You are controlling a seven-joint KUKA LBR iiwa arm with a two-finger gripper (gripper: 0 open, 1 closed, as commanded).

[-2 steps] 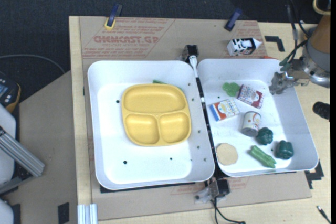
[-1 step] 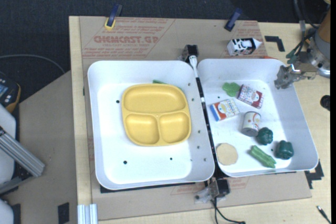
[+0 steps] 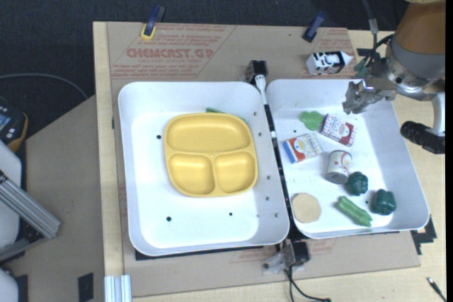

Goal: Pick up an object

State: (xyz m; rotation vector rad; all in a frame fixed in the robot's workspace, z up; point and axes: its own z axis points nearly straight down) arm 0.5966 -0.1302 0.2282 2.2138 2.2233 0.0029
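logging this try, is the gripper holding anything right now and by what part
Nothing shows between the fingers of the grey two-finger gripper. It hangs over the far side of the right white bin, above the small red-and-white packet.

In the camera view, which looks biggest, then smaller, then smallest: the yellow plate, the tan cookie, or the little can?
1. Yellow divided plate, by far the largest.
2 and 3. The round tan cookie and the small can look about the same size, so I won't rank them.
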